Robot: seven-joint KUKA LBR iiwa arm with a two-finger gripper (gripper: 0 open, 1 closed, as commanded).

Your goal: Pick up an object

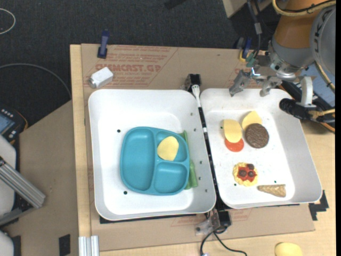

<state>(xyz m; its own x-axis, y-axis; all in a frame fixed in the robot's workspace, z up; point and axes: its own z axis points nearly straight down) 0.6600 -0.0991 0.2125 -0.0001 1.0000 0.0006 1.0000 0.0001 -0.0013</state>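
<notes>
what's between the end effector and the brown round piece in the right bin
Nothing visible. The end effector hangs over the right bin's far rim with its fingers apart, and only bare white floor separates it from the brown round piece.

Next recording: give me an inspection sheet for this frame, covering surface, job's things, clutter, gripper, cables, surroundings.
Surface: cardboard-covered bench bearing left bin and right bin, side by side.
Job's things: right bin holds yellow pieces, a red disc, brown round patty, small pizza, tan wedge. Left bin holds a teal divided plate with a yellow piece in one compartment.
Clutter: white block, blue clip on the cardboard.
Gripper: gripper at the right bin's far rim, fingers apart, holding nothing.
Cables: black cable at the near edge.
Surroundings: dark floor.
</notes>
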